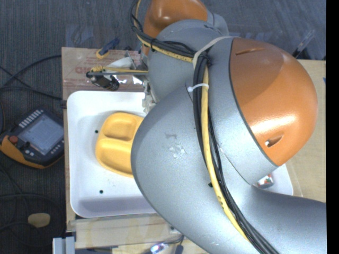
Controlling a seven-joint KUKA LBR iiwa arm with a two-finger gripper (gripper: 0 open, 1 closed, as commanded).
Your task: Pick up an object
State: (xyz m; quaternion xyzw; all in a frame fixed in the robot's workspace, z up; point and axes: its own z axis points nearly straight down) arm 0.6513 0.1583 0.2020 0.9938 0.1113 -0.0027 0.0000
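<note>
Arm: the grey arm (pixel 212 157) with its orange band (pixel 275 105) reaches in from the right and covers most of what I can see of the bench
Gripper: the gripper (pixel 146 96) sits low over the far edge of the white bin (pixel 79 157), tucked under the wrist; I cannot tell whether it is spread or pressed together, and I see nothing gripped in it
Task object: the yellow rounded object (pixel 117 142) lies on the floor of the white bin, about midway between the near and far edges and apart from the left wall; its right side runs under the arm
Bin floor: I make out two small dark dots (pixel 100 191) on the white, left of and nearer than the yellow object
Bench: a blue clip (pixel 108 45) lies near the far left corner of the wooden top
Off the bench: a handheld pendant (pixel 33 139) with a screen lies on the dark carpet beyond the left edge
</note>
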